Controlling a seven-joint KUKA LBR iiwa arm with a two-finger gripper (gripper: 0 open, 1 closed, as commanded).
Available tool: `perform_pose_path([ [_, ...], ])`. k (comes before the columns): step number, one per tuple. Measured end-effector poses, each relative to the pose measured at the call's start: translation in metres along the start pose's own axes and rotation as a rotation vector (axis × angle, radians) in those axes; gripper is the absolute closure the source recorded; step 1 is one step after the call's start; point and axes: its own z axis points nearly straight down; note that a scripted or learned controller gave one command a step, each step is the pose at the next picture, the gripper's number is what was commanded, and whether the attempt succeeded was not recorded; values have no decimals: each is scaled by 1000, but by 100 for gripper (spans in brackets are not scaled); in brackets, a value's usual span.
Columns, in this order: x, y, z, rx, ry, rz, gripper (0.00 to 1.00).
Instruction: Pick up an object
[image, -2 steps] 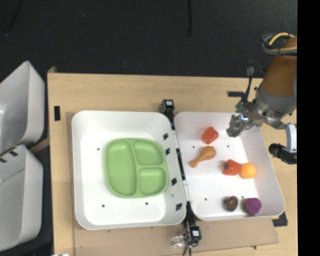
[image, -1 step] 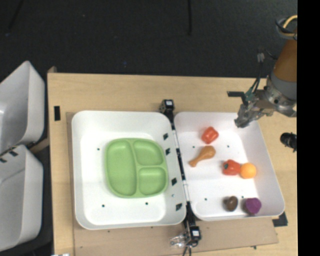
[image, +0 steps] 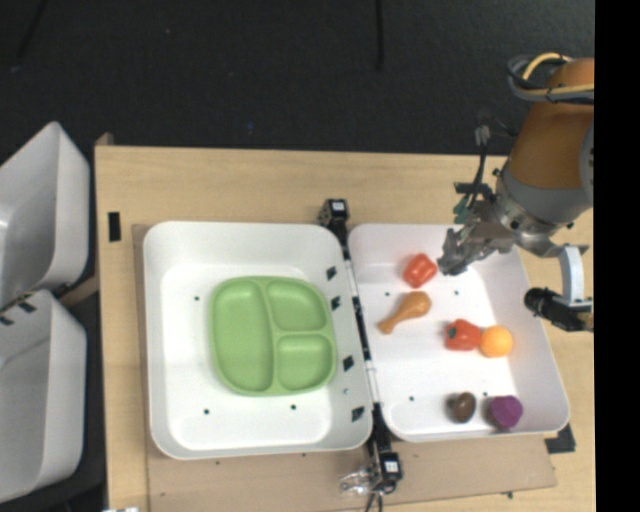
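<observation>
Small red blocky plastic toy (image: 420, 269): upper part of right white bin (image: 400, 410), just beside dark gripper tip. Tan plastic drumstick (image: 404, 311): below it, lying tilted, thick end up-right. Red pepper-like toy (image: 461, 335) touching round orange ball (image: 496, 342), mid-right. Brown rounded toy (image: 461, 406) and purple rounded toy (image: 505, 411): near front edge, side by side, apart.
</observation>
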Motion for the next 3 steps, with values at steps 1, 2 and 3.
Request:
perform_pose_path([
  [1,49,-9,11,0,1,-1,100],
  [2,96,-24,23,0,1,-1,100],
  [3,147,-32,26,1,1,-3,100],
])
